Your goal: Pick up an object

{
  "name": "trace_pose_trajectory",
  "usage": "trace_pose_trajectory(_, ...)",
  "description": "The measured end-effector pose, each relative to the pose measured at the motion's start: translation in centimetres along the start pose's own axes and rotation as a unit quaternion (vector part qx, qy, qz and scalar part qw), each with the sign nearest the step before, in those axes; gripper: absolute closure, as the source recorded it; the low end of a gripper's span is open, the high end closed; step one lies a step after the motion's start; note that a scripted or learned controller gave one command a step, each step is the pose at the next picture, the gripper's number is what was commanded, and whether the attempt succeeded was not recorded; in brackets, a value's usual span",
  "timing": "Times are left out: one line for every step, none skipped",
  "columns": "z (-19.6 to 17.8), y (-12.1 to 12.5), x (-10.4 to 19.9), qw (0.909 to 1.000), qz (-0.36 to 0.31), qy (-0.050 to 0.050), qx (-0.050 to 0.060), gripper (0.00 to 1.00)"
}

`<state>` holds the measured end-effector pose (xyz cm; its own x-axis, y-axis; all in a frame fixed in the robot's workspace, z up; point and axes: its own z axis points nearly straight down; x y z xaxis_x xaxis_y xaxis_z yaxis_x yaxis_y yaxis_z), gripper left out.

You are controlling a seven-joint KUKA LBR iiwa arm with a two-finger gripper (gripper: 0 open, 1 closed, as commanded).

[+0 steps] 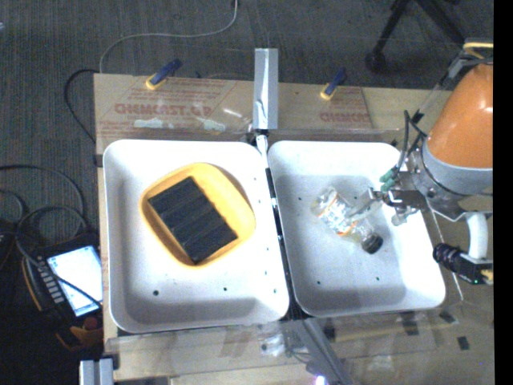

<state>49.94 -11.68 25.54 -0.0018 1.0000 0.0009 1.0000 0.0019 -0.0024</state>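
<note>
Two shallow white bins stand side by side on a counter (108, 119) covered with a brown printed sheet.

Left bin (128, 295): it holds a yellow dish (240, 207) lying near the middle of the bin floor, turned at a slant to the bin walls. A dark ribbed pad (192, 219) rests inside the dish and covers most of its hollow, leaving the yellow rim showing all around.

Right bin (321, 279): it holds a small clear plastic object (341, 215) with orange markings and a dark round cap at its lower right end. This is the thing to be picked up. It lies on its side on the bin floor, somewhat right of the bin's centre and towards the far half.

Arm: the grey arm with its orange band (469, 127) reaches in over the right wall of the right bin. The end effector (390, 192), with green parts near its tip, sits low over the right portion of that bin, just to the right of the clear object. Whether it is spread or closed cannot be told, and the object is not seen to be held by it.

Surroundings: two blue-and-yellow clamps (163, 74) grip the far edge of the sheet, and a grey metal post (265, 87) stands at the far junction of the two bins. A lit tablet (76, 277) lies on the floor to the left.
</note>
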Motion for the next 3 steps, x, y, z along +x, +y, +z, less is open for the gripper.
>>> trace_pose_trajectory(9.7, 4.7, -3.6, 0.9999, 0.011, 0.0, 0.0, 0.0)
trace_pose_trajectory(16.1, 6.3, -5.2, 0.9954, -0.095, -0.003, -0.01, 0.0)
trace_pose_trajectory(15.2, 6.3, -5.1, 0.9955, -0.095, -0.003, -0.011, 1.0)
